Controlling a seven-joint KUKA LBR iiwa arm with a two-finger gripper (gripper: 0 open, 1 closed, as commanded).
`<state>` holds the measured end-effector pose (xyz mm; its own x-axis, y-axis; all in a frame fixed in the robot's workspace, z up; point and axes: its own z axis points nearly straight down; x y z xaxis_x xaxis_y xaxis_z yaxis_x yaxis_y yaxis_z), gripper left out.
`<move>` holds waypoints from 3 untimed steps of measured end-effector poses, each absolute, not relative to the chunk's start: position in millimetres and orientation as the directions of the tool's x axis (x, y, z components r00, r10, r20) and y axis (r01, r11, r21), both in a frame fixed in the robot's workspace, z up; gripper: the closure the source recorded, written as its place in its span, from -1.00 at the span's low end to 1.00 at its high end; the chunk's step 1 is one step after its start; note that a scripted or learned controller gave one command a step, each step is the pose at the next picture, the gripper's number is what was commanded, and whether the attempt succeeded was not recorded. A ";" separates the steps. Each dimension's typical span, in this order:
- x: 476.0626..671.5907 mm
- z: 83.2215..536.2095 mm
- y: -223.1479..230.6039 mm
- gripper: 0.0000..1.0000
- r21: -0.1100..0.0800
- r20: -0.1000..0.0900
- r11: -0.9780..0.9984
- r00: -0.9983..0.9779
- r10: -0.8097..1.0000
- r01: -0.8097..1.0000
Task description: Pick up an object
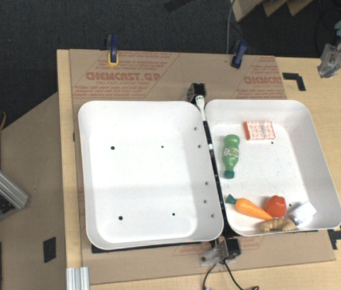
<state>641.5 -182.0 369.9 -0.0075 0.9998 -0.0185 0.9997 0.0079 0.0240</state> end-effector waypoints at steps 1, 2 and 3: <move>642.2 380.5 -181.9 1.00 0.028 -0.021 0.009 -0.008 1.000 1.000; 643.0 391.4 -181.8 1.00 0.032 -0.025 0.010 -0.009 1.000 0.999; 643.7 402.3 -181.7 1.00 0.037 -0.028 0.011 -0.010 1.000 0.999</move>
